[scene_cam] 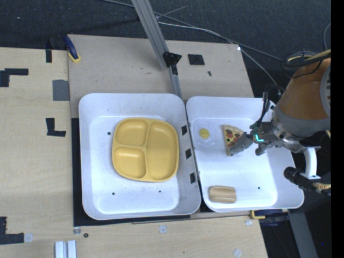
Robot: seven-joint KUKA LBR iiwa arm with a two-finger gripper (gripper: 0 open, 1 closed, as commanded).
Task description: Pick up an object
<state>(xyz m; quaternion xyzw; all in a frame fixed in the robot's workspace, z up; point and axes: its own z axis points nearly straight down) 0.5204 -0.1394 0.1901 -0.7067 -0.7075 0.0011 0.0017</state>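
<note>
Pale wooden bench top (32, 144) carries two shallow white bins side by side, with dark carpet beyond its far edge and thin cables trailing across it. A grey metal strut (153, 28) slants down from the top of the view to the seam between the bins.

Left bin (91, 198): one yellow divided plate (145, 149) with three compartments, lying flat near the centre.

Right bin (269, 198): three items. A small yellow round piece (204, 134) sits near the left wall. A toy pizza slice (231, 138) lies just to its right, in the middle of the bin's upper half. A tan bread roll (222, 194) lies near the front edge, well apart from the other two.

The arm (303, 98) reaches in from the right, its orange band visible above the wrist. The gripper (248, 142) is low over the right bin, its dark fingers pointing left toward the pizza slice. One finger tip (237, 147) touches or overlaps the slice's lower right edge — the slice lies mostly to the left of the fingers, not seen between them. Jaw state cannot be told from this view.
</note>
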